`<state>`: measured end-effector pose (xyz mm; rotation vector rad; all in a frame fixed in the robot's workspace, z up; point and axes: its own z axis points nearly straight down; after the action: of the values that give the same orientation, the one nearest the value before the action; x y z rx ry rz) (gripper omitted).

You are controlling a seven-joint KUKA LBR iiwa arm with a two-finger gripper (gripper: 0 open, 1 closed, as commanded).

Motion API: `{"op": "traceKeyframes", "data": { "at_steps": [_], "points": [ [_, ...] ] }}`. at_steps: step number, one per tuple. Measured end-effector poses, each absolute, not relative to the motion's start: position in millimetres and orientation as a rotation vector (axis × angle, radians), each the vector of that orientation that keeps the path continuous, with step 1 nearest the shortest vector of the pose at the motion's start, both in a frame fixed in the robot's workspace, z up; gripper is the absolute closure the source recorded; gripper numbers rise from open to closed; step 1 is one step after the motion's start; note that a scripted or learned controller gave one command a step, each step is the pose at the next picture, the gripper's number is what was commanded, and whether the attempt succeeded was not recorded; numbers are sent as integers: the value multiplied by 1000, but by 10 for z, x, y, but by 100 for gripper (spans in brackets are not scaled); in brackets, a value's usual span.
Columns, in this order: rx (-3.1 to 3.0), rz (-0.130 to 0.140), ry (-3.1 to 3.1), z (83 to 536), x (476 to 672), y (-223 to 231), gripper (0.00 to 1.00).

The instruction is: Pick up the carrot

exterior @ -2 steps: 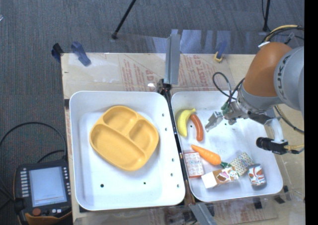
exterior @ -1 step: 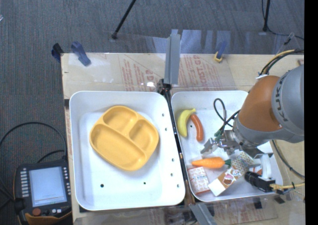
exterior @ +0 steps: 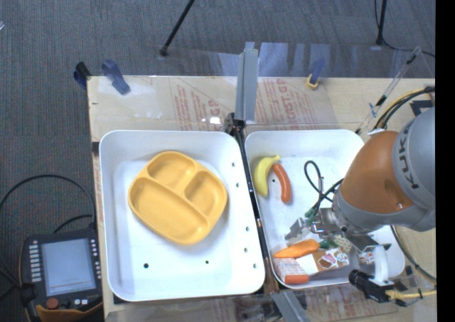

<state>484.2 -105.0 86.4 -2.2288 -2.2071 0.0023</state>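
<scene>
The carrot (exterior: pixel 297 249) is small and orange. It lies flat near the front of the right bin (exterior: pixel 355 139), pointing left. My gripper (exterior: pixel 308 227) reaches in from the right and hangs just above and slightly behind the carrot, close to its thick end. Nothing visibly sits in the gripper. The grey arm with its orange band (exterior: pixel 375 180) covers the right side of that bin.
In the right bin, a banana (exterior: pixel 264 173) and a red sausage (exterior: pixel 283 183) lie at the back left, and a printed packet (exterior: pixel 318 264) lies just in front of the carrot. A black cable (exterior: pixel 313 173) loops near the arm. The left bin (exterior: pixel 121 242) holds a yellow divided plate (exterior: pixel 178 196).
</scene>
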Motion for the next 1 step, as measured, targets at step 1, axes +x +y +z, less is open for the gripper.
{"op": "traceKeyframes", "data": {
  "at_steps": [1],
  "points": [
    [-2238, 3, -2195, 949, 4838, -1075, 100]
  ]
}}
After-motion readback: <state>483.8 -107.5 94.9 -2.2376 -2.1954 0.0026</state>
